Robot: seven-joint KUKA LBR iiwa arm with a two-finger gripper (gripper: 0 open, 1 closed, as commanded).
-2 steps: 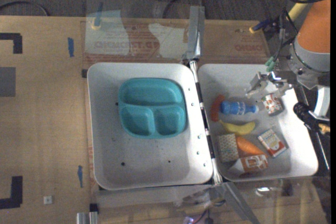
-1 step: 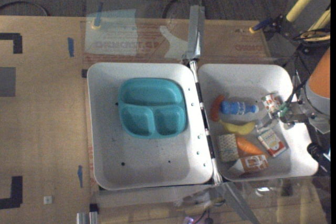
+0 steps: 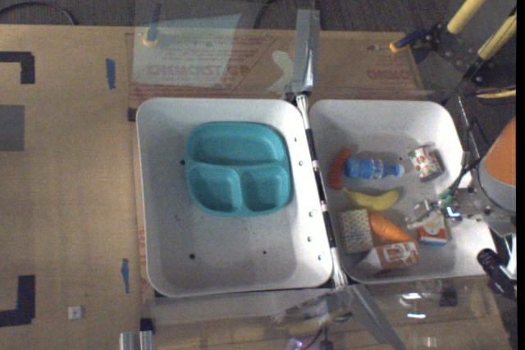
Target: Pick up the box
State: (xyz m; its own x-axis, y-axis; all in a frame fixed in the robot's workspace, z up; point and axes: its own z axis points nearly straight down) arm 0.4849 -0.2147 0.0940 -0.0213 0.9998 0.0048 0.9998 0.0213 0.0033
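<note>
Sitting side by side on a pale wooden bench [image 3: 74, 201], two shallow white bins with rounded corners nearly touch along a metal strip. The left bin [image 3: 164, 250] holds a teal plastic tray [image 3: 239, 167], smooth and matte, moulded into three compartments: one long one at the back and two smaller ones in front. A few dark specks dot the bin floor around it.

The right bin [image 3: 385, 120] carries a cluster of small things. A clear bottle [image 3: 372, 169] with a blue label lies on its side, touching a red, sausage-shaped piece [image 3: 339, 167] at its left end. Just below lies a curved yellow banana [image 3: 373, 197]. A short can [image 3: 425, 161] with a printed label rests tilted near the right wall. Lower down, a speckled beige block [image 3: 355, 229] sits against an orange carrot-like cone [image 3: 389, 228], and a carton [image 3: 395, 255] with an orange and white front lies flat just below them.

The box [image 3: 433, 233], small, white and orange, with square edges, stands near the right wall of the right bin. The gripper [image 3: 433, 211], a metallic cluster with a green spot, hangs right over the box's top edge; whether it is clenched or released I cannot tell. The arm's orange band [image 3: 506, 160] shows at the right.
</note>
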